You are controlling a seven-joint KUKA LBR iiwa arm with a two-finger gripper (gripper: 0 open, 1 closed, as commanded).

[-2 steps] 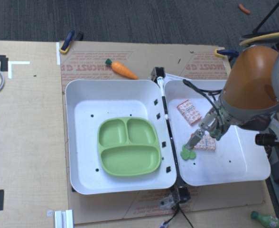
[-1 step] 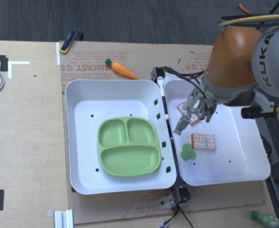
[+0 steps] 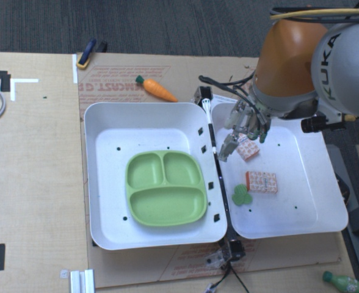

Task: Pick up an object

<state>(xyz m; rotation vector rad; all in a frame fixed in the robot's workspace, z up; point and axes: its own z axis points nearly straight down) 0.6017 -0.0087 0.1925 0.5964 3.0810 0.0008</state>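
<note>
At the very front of the bench, past the near right corner of the right white bin (image 3: 314,221), a green plastic bottle (image 3: 344,281) lies on its side. A black clamp with cables (image 3: 228,255) sits at the near end of the seam between the two bins. Inside the right white bin, toward its near left part, a small green leafy toy (image 3: 242,195) rests on the floor, and just beside it, a little farther back and to the right, lies a flat rectangular pink-and-white patterned packet (image 3: 262,182). Left of the right white bin, touching it along the seam, the left white bin (image 3: 100,163) holds a pale green plastic plate with three compartments (image 3: 165,188), lying flat in its middle.

Farther back in the right white bin, a small pink-and-white block (image 3: 248,149) sits tilted just under the gripper (image 3: 237,140), close to the bin's left wall. The fingers point down and toward the left; one grey finger (image 3: 228,147) reaches below the block's left side. Whether the block is between the fingers or merely beside them cannot be told, nor how wide the claw stands. The grey arm with its orange band (image 3: 289,47) covers the far right part of that bin.

Beyond the left white bin, on the cardboard, lies an orange toy carrot with a green top (image 3: 157,89), and farther back left a blue-and-yellow marker-like object (image 3: 87,52).
</note>
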